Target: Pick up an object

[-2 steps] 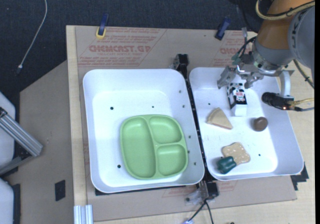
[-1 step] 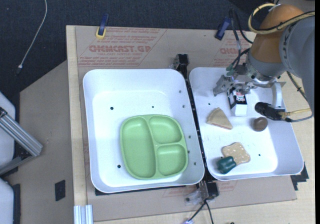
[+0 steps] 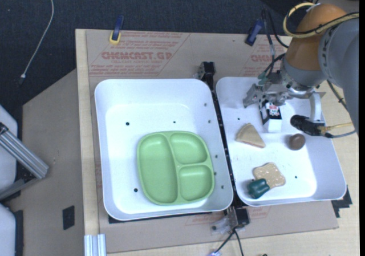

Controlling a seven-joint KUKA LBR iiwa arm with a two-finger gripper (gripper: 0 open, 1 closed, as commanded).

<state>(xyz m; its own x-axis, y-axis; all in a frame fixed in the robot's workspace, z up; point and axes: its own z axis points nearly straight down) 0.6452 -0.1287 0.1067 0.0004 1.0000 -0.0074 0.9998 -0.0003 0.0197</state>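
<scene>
We see two shallow white bins side by side on a brown board surface (image 3: 171, 49) printed with red lettering. The left bin (image 3: 114, 101) carries a green divided plate (image 3: 174, 166) with three compartments, lying flat toward the near edge. The right bin (image 3: 319, 186) bears the loose things: a tan wedge (image 3: 250, 135) near the middle, its long axis running slantwise with the narrow tip pointing up and slightly left toward the far rim; a small brown round piece (image 3: 296, 141) to its right; a pale biscuit-shaped piece (image 3: 270, 174) nearer the front, its long axis roughly left to right; and a dark teal lump (image 3: 258, 188) touching the biscuit's lower left edge. The arm comes in from the right, grey with an orange band (image 3: 313, 21) above the wrist, and its hand (image 3: 271, 113) hangs over the far part of the right bin — just above and to the right of the wedge. Nothing shows between its fingers, and whether the hand is released or clenched we cannot tell, since the wrist hardware crowds that spot. A blue clamp (image 3: 254, 33) and a yellow-and-blue clamp (image 3: 117, 31) sit at the board's far edge.
</scene>
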